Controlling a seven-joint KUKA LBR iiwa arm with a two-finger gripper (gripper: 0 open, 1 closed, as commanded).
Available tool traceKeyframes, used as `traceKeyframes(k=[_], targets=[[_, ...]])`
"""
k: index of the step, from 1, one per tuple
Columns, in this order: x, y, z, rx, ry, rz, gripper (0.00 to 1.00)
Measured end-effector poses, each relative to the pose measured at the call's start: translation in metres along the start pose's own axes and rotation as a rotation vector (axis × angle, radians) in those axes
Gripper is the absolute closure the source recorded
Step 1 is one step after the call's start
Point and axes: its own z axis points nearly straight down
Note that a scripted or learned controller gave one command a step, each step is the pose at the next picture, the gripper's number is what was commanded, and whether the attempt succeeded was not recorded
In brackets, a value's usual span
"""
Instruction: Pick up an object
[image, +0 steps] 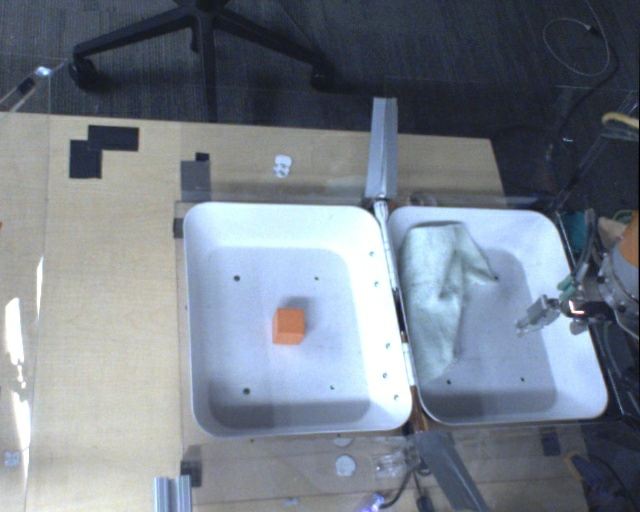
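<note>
The orange cube (289, 326) sits near the middle of the left bin (215, 400), on the bin's flat floor, apart from every wall and with nothing touching it. The right bin (580, 400) holds a crumpled pale cloth (440, 290), which lies along that bin's left half, from the upper wall down toward the lower part. Either item could serve as the object to be picked.

The hand (535, 315) hangs over the right half of the right bin, close beside the cloth's right edge but apart from it. Nothing is seen between its fingers. Whether they stand wide or narrow cannot be told at this size and angle.

Judgement: the task is at the approach stage, with no grasp made. If the cloth is the target, the next move calls for a short shift to the left and a descent onto a raised fold. If the cube is the target, the arm must travel across the divider between the bins and centre over the cube before lowering.

No brand, label or legible writing is found on the bins, the items or the surface (100, 300)
</note>
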Motion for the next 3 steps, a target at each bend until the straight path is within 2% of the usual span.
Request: traceKeyframes(k=[1,2,3], targets=[[0.006,0.083,0.112,-0.011,-0.002,0.033,0.00],[0.006,0.086,0.099,-0.019,-0.004,0.030,1.00],[0.050,0.089,0.110,-0.014,-0.002,0.127,1.00]])
